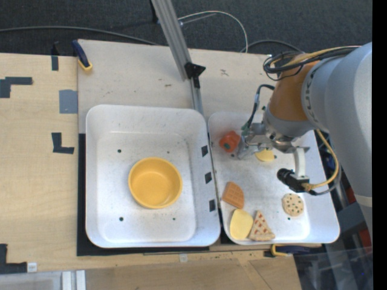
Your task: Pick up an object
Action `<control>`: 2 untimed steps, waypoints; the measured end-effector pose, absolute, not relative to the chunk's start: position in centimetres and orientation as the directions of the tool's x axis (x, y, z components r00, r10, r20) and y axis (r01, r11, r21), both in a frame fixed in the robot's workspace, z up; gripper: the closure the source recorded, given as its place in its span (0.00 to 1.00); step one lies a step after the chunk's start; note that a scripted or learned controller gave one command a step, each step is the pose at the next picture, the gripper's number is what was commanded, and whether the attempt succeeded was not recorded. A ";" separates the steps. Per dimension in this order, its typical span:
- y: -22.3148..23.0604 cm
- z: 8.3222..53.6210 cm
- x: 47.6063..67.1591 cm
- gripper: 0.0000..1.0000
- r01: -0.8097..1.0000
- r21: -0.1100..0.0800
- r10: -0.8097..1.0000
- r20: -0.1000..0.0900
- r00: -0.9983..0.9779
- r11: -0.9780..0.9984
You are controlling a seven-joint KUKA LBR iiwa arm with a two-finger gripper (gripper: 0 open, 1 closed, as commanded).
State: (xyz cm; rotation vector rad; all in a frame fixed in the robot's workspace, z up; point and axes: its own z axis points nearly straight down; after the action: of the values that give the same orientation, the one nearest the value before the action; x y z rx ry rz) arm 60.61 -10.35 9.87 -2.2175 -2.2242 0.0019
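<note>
My gripper (246, 146) hangs low over the upper part of the right bin (320, 225). An orange-red round toy (229, 141) lies just to its left, close to or touching it. Just to its right, under the wrist, is a small pale yellow piece (265, 156). Lower in the same bin lie a brown waffle-like piece (233, 194), a yellow cheese wedge (240, 225), a pizza slice (262, 227) and a chocolate-chip cookie (292, 205). I see nothing held in the gripper.
The left bin (103, 138) holds a yellow bowl (155, 182). A grey metal pole (175, 32) slants down to the divide between the bins. The arm's cables (302, 183) loop over the right bin's right side.
</note>
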 end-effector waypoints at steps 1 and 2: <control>-10.9 14.3 60.3 1.00 1.000 0.002 1.000 -0.001 0.000 0.000; -11.7 20.3 60.3 1.00 1.000 0.004 1.000 -0.001 0.000 0.000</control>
State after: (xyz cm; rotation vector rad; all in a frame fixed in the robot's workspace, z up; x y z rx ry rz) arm 60.31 -11.71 20.27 -2.2238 -2.2245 -0.0033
